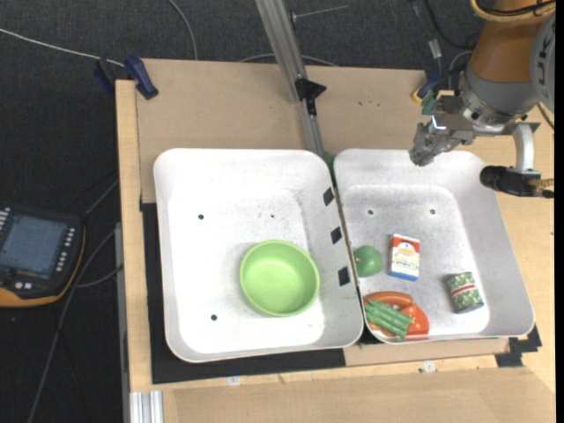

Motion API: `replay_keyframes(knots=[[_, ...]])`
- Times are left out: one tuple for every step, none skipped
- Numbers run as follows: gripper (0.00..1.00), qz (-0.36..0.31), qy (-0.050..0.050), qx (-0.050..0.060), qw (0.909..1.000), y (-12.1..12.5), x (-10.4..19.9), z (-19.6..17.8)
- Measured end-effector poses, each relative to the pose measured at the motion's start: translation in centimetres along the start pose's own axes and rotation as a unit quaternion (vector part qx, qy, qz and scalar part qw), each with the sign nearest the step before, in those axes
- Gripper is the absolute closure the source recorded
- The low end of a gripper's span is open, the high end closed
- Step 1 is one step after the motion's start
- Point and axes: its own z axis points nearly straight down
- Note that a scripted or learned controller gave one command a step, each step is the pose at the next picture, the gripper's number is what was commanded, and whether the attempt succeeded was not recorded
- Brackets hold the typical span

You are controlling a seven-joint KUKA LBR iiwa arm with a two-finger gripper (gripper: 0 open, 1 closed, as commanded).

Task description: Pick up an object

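"Where was the gripper (424, 155)?"
"Up over the right bin's (493, 236) far rim, holding nothing. Open or closed, I couldn't tell. It needed to come down to the little carton (404, 257)"

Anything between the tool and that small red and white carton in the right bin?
Nothing visible. The tool hangs over the far edge of the right white bin; bare bin floor lies between it and the small red and white carton.
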Motion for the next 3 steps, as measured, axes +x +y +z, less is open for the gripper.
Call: replay_keyframes(knots=[[1.00, -0.002, 0.001, 0.001, 1.0000, -0.8, 4.8, -0.9], [1.00, -0.002, 0.001, 0.002, 1.0000, -1.9, 9.6, 0.0], [1.00, -0.002, 0.001, 0.002, 1.0000, -3.8, 14.3, 0.8]])
